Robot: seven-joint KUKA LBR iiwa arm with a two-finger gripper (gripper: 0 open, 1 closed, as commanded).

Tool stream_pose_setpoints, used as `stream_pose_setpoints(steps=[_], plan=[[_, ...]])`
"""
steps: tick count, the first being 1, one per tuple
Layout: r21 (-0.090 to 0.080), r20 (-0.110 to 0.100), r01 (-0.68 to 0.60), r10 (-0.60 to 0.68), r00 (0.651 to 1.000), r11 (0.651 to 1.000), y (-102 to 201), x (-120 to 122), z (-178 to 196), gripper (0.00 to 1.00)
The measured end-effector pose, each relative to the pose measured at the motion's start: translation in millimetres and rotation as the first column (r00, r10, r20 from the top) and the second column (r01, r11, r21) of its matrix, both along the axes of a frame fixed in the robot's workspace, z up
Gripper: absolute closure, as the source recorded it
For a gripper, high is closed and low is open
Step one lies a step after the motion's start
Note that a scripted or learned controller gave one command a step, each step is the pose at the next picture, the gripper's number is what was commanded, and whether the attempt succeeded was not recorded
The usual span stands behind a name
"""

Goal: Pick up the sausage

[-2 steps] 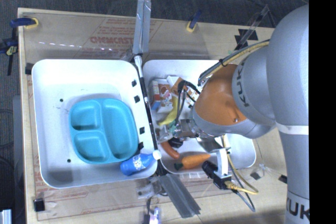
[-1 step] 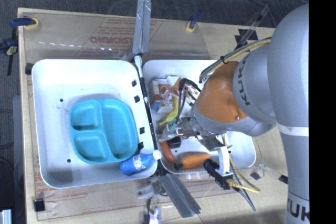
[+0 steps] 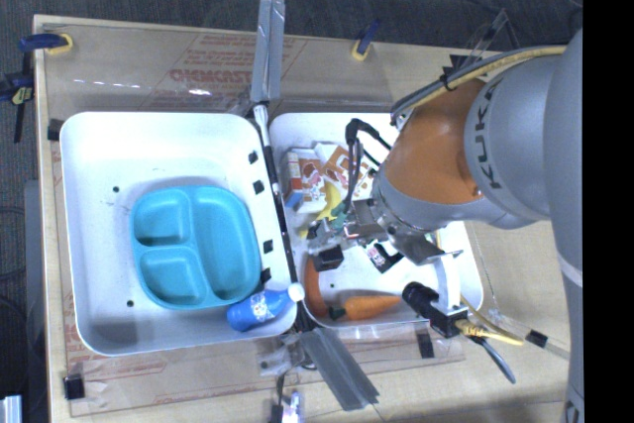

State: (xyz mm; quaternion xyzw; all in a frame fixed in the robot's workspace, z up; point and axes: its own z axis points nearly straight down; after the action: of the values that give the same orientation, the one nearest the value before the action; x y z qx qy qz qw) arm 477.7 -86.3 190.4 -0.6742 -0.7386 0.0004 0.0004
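The sausage (image 3: 311, 280), a short reddish-brown piece, lies on end near the front left corner of the right bin (image 3: 474, 264), close to the divider. My gripper (image 3: 332, 241) hangs over the middle of the right bin, just above and slightly right of the sausage's far end. The big grey and orange wrist hides much of the bin behind it. I see nothing held in the gripper.
An orange carrot (image 3: 372, 305) lies along the right bin's front wall beside the sausage. Colourful packets (image 3: 319, 173) crowd the bin's back left. A blue bottle (image 3: 260, 309) rests at the left bin's front right corner, next to a blue divided plate (image 3: 193, 246).
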Motion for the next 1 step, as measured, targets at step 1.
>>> stream_pose_setpoints(steps=[1], plan=[[0.0,0.0,0.001,-0.001,1.0,1.0,-0.4,-0.1,0.0,0.0]])
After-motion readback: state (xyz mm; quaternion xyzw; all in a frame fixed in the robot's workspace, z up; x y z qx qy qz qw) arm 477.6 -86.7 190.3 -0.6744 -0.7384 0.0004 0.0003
